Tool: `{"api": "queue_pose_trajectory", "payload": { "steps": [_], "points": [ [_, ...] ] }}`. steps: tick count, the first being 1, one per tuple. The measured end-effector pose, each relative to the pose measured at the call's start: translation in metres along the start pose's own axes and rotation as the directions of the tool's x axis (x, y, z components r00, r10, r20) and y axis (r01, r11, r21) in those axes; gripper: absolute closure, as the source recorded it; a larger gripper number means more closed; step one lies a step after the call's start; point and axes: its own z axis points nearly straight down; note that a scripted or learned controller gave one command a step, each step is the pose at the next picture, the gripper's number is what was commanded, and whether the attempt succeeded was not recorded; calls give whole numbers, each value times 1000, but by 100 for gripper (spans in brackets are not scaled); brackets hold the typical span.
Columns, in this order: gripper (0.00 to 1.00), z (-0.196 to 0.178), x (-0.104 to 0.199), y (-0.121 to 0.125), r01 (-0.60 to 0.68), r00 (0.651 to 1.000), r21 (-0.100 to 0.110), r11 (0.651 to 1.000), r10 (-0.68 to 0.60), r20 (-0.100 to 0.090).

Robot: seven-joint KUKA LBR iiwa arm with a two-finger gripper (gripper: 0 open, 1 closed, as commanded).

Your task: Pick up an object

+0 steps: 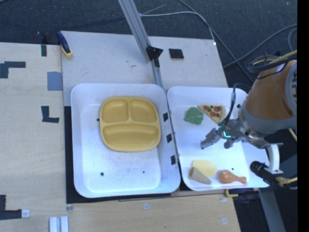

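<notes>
You have not picked anything up yet; the claw hangs over the bare middle of the right bin with its fingers spread and nothing between them, so the whole grab is left to do. The toys lie around it; the green leaf and pizza slice sit above, with the pizza's tip pointing down and right; the cheese wedge and chicken leg sit below, the leg lying long from left to right.

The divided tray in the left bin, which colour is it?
The tray is yellow, seen in the camera view.
</notes>
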Motion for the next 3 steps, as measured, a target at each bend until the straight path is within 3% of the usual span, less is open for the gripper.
{"api": "queue_pose_trajectory", "payload": {
  "steps": [1, 3],
  "points": [
    [0, -1, 0, 0, 0, 1000, -2, 1000, 0, 0],
    [0, 112, 5, -2, -1, 1000, -3, 1000, 1, 2]
  ]
}}
